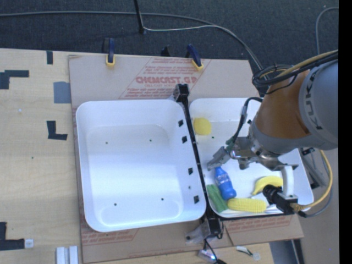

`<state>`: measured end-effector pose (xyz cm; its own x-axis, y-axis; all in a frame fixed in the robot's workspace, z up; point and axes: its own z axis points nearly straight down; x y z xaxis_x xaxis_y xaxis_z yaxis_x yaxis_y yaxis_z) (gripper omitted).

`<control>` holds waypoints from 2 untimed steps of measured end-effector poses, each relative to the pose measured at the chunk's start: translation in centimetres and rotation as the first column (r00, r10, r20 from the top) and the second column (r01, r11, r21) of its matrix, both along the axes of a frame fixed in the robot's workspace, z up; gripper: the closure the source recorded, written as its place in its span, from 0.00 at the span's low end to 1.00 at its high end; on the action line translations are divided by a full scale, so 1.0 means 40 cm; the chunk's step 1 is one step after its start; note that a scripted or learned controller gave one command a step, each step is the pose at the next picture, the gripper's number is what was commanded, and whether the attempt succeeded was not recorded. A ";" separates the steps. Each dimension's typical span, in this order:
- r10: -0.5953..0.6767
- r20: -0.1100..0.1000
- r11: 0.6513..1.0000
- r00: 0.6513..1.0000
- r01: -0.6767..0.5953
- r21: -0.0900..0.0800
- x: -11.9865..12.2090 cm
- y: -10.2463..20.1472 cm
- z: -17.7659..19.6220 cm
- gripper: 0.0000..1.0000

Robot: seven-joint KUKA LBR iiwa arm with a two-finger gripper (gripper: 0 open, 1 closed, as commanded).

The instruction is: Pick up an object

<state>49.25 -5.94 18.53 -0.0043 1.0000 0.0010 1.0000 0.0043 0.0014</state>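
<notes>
The fingers (219, 157) are spread apart with nothing between them, hovering low in the right bin (231, 108); just below them lies a blue bottle (224, 182), white cap toward the fingers; beside it a green piece (215, 198) at the bin's lower edge, a corn cob (247, 204) and a banana (266, 183); a yellow lemon (202, 126) sits near the divider; the left bin (132, 164) rests alongside on the desk (33, 147).

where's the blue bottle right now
The blue bottle lies in the right bin, near its front left, just above the corn cob and beside the green item.
</notes>
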 end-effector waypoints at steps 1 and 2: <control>-0.008 -0.009 1.000 1.000 0.008 0.000 0.045 -0.158 -0.244 0.00; -0.002 0.000 1.000 1.000 0.002 -0.001 0.269 -0.137 -0.251 0.00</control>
<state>60.01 -11.43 8.49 -0.0024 1.0000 -0.0003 1.0000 0.0024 0.0015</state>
